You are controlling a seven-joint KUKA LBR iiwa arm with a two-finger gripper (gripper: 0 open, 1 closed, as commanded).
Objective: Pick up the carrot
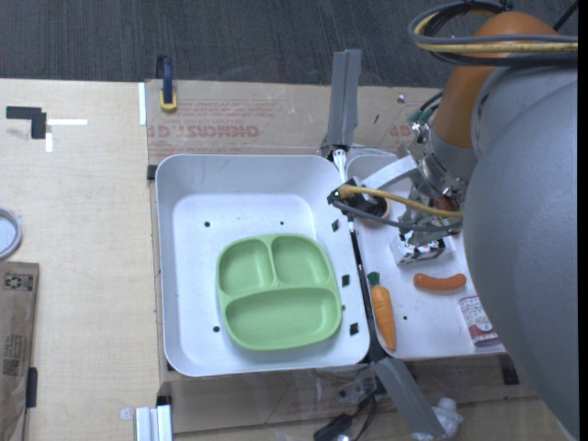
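The carrot (382, 316), orange with a green top, lies along the left wall of the right bin (418, 340), near its front. Its green end points away from the front edge. My gripper (421, 244) hangs over the middle of the right bin, behind and to the right of the carrot and well apart from it. Nothing shows in its grasp. The arm's grey body covers the bin's right side.
An orange-red sausage (439, 282) lies just in front of the gripper. A small red-and-white packet (477, 321) rests at the bin's right front. The left bin (179, 246) holds a green divided plate (277, 290). A yellow cable (395, 196) crosses the divider between the bins.
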